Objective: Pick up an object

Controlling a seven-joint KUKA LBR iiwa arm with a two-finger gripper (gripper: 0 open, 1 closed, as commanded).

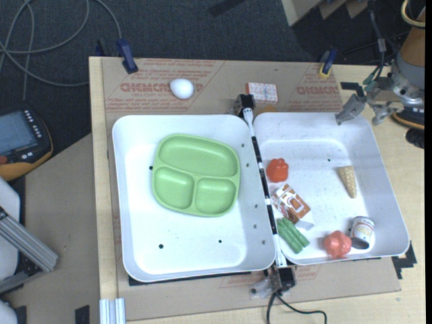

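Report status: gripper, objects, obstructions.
Gripper open above right white bin's far edge, holding nothing. Nearest: tan ice-cream cone, untouched. Nothing between them.

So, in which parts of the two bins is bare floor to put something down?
Left bin: the strip below the green tray. Right bin: the upper middle, between red pepper and cone. Crowded: its lower left, around snack packet and green beans.

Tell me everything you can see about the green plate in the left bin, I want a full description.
The green plate is a pale green divided tray that looks like smooth plastic, with rounded corners. It has three compartments: one long one along the far side and two smaller ones on the near side. All three look bare. It lies flat, right way up, slightly turned, on the floor of the left bin, toward its far right part. Nothing else touches it.
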